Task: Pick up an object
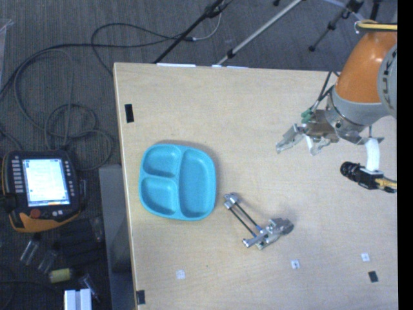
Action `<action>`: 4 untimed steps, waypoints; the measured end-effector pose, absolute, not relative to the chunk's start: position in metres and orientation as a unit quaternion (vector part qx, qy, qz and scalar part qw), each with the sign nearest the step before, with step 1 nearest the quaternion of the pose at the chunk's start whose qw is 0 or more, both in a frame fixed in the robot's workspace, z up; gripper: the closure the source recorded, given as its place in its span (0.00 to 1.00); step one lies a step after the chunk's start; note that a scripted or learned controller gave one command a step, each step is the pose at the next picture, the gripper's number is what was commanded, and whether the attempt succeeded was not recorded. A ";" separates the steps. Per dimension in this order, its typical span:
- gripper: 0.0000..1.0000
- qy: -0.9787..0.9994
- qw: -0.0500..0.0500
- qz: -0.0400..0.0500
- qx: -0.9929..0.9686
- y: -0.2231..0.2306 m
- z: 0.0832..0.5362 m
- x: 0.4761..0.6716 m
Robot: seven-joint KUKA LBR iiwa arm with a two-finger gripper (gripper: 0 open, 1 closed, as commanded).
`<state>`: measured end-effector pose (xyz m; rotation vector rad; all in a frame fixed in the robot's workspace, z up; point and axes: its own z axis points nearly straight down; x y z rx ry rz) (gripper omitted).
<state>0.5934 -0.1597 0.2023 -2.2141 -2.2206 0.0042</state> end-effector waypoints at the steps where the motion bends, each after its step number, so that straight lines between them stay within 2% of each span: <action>1: 0.00 -0.683 0.001 0.002 -0.730 -0.114 0.290 0.560; 2: 0.00 -0.699 0.000 0.002 -0.715 -0.148 0.353 0.588; 3: 0.00 -0.691 0.001 0.002 -0.723 -0.207 0.366 0.593; 4: 0.00 -0.649 0.001 0.003 -0.760 -0.209 0.375 0.638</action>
